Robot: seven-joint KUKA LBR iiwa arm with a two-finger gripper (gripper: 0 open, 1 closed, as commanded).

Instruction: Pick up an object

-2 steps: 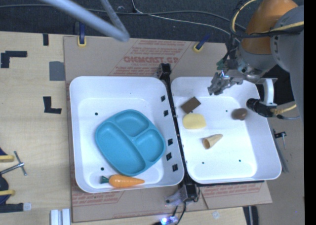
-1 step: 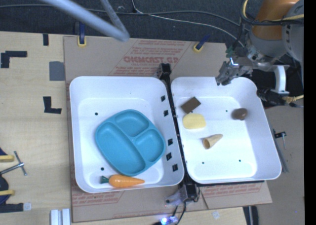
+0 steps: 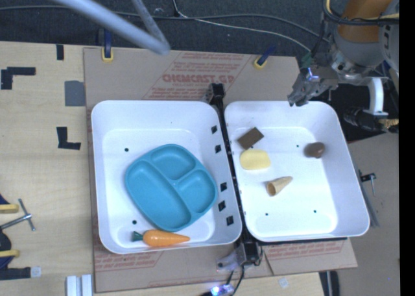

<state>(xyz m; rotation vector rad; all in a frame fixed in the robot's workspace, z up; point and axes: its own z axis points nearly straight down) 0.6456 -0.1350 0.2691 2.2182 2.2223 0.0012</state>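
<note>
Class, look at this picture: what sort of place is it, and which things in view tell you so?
Most likely a robotics lab test bench. A robot arm reaches over two white bins, one holding toy food such as a carrot, and cables trail across the bench.

Robotics lab, wooden worktop (image 3: 39, 178) with black tape marks (image 3: 65, 137), cardboard sheet (image 3: 194, 74) clamped under two white bins (image 3: 104, 119), loose cables (image 3: 214, 21), toy food (image 3: 255, 160)

Wooden bench (image 3: 39, 158) carries a cardboard sheet (image 3: 194, 71) with red print, centre frame. Two white bins sit side by side on it: left bin (image 3: 107, 178), right bin (image 3: 324, 223). Black tape marks (image 3: 65, 139) lie on the bench at left.
</note>
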